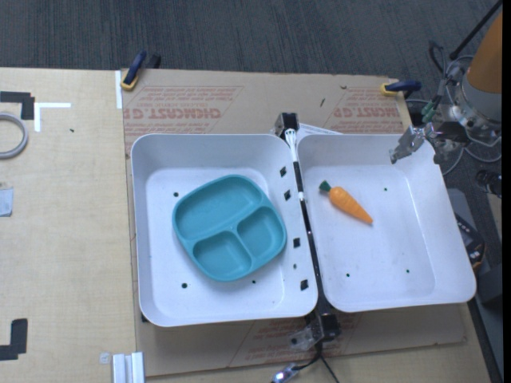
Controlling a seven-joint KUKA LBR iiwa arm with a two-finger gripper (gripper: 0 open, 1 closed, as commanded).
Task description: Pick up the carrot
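1. I see the carrot [350, 203] lying in the right bin [415, 270], in its upper left part, green end toward the divider.
2. The end effector [415, 140] sits over that bin's far right corner, well apart from the carrot; I cannot tell its state.
3. The left bin [152, 214] holds a teal divided plate [229, 227].

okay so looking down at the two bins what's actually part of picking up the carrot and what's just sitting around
Part of the job:
carrot, lying in the right bin
gripper, over that bin's far right corner, apart from the carrot

Just lying about:
blue divided plate in the left bin
cardboard sheet under the bins
clamps on its far edge
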